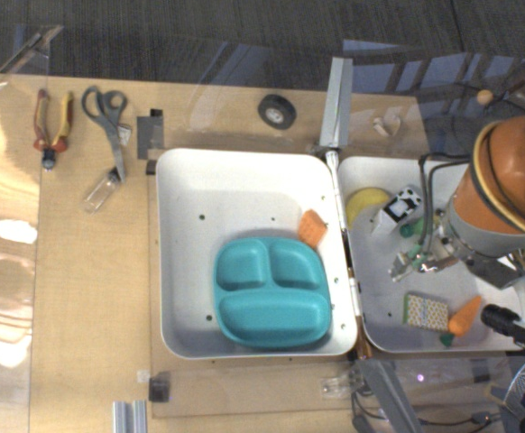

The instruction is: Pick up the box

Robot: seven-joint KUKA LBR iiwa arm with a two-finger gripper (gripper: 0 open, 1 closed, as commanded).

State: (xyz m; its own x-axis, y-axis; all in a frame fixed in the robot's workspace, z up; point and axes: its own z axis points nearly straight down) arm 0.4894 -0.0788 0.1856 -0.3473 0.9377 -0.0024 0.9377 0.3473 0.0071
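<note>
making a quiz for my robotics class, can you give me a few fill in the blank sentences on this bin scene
1. The teal divided tray lies in the ____ bin.
2. The scissors lie on the bench, to the ____ of both bins in the camera view.
3. The small patterned box lies in the right bin, beside a toy ____.
4. The gripper hangs over the ____ bin.

Missing words: left; left; carrot; right

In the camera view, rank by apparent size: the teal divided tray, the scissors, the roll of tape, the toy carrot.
Largest to smallest:
1. teal divided tray
2. scissors
3. roll of tape and toy carrot look alike; not ranked.
</note>
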